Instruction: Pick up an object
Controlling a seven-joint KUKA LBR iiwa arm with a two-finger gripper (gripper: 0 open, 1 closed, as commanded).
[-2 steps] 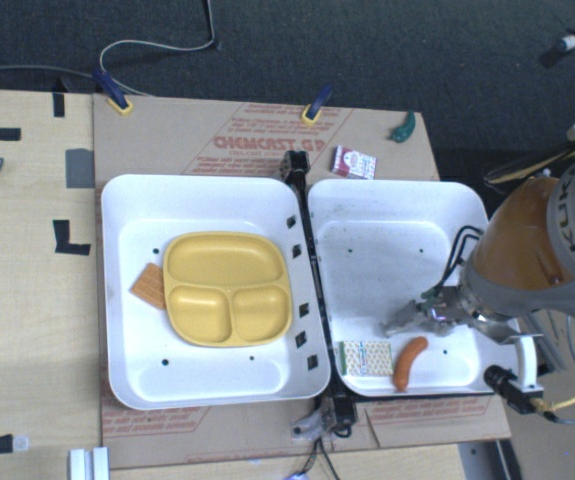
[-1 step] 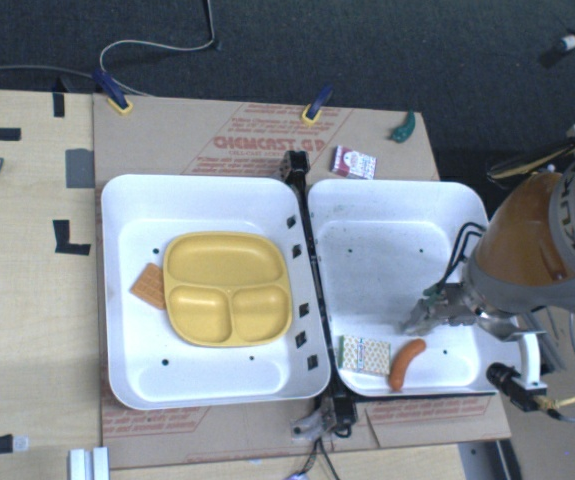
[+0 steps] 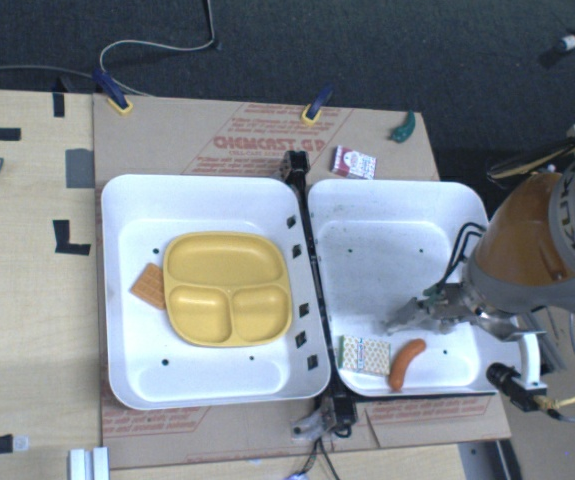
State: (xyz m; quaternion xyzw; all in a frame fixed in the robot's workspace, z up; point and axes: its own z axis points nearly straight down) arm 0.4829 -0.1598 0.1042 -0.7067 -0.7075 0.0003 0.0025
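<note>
You have two white bins side by side on a cardboard sheet. The left bin (image 3: pixel 127 268) holds a yellow tray (image 3: pixel 229 288) with three compartments, lying flat near the middle; a tan cracker (image 3: pixel 149 286) pokes out from under the tray's left edge. None of that crowds the arm, which is over the right bin (image 3: pixel 397 203).

In the right bin, look at the front edge. A sausage (image 3: pixel 405 363) (orange-red, slightly curved, glossy) lies tilted, its upper end pointing toward the gripper. Just beside it on the left sits a packet (image 3: pixel 365 354), flat, pale with a fine green and orange print, near the divider between the bins. The two are close but apart.

The gripper (image 3: pixel 404 317) is low in the right bin, just above the sausage and packet, its grey fingers (image 3: pixel 399 320) pointing left. From this angle you cannot tell whether they are apart or together, and nothing shows between them. The rest of that bin's floor is bare but scuffed.

Outside the bins, a small red-and-white carton (image 3: pixel 352 162) lies on the cardboard behind the right bin, a teal clip (image 3: pixel 403 126) sits near the sheet's far right corner, and yellow-and-blue clamps (image 3: pixel 317 109) pin the far edge.
</note>
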